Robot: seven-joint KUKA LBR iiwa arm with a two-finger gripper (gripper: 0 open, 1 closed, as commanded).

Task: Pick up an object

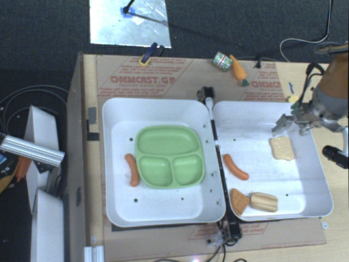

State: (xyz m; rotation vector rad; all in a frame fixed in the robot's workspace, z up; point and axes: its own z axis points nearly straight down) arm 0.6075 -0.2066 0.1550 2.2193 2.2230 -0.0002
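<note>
White left bin (117,146) holds a green tray (169,156) and sausage (132,170); right bin (316,190) holds cracker (282,148), sausage (235,167), bread (264,202). Jaws' state: cannot tell.

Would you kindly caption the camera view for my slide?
Arm's tool hovering above a pale cracker in the right bin; green tray in the left bin.

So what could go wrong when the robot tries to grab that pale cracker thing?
The gripper sits just above the pale cracker in the right bin. The cracker looks flat, so the fingers might slide off or just push it along.

It also lies close to the bin's right wall, so a push could wedge it there.

The sausage, waffle piece and bread roll lie well away, so bumping them seems unlikely.
</note>
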